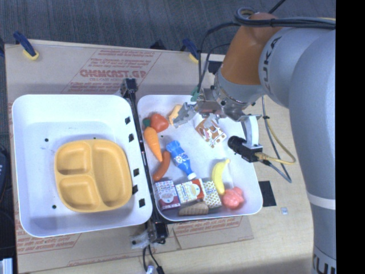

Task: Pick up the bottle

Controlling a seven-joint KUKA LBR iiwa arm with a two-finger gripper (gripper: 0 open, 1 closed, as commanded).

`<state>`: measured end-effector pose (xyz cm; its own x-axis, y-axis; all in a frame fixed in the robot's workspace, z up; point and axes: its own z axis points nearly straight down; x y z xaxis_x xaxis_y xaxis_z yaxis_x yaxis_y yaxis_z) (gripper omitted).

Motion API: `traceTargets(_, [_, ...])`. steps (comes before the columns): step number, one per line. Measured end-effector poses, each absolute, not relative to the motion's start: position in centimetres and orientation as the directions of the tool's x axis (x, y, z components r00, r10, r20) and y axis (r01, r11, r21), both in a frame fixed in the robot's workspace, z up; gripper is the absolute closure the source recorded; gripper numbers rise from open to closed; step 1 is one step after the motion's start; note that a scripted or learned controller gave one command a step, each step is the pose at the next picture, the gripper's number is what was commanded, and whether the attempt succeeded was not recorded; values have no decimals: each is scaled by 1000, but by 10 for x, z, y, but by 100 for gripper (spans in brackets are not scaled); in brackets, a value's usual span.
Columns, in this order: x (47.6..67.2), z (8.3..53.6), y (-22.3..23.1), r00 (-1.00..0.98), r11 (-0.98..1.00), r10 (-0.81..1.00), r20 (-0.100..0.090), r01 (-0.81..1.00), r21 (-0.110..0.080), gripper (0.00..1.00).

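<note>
one bench [85,67], covered by printed cardboard, carries two shallow white bins side by side. one grey arm [296,67] with an orange band enters from the right of the view and bends over the right bin's upper edge. the left bin [34,124] holds one yellow tray [91,174] with three compartments. the right bin [245,201] holds the smaller items. one claw [191,112] hangs at the upper part of the right bin; whether its fingers are apart or together cannot be told, and nothing is seen between them. one blue bottle [178,158] with a white label lies on its side near the middle of the right bin, tilted from upper left to lower right, below and apart from the claw. two orange carrots lie at the bin's left wall: an upper carrot [151,142] and a darker lower carrot [162,165], just left of the bottle. one red-orange tomato-like piece [158,122] sits above the carrots. one yellow banana [220,174] lies right of the bottle. one small patterned packet [210,132] lies under the wrist. three small cartons [185,193] stand in a row along the lower wall. one brown roll [194,209] lies below them, and one pink lump [232,197] sits in the lower right corner.
</note>
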<state>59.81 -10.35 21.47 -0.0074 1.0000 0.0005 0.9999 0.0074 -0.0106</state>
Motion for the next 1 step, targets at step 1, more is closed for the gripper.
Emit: traceTargets(1, [547, 88, -101, 171, -171, 985, 0, 985, -9, 0])
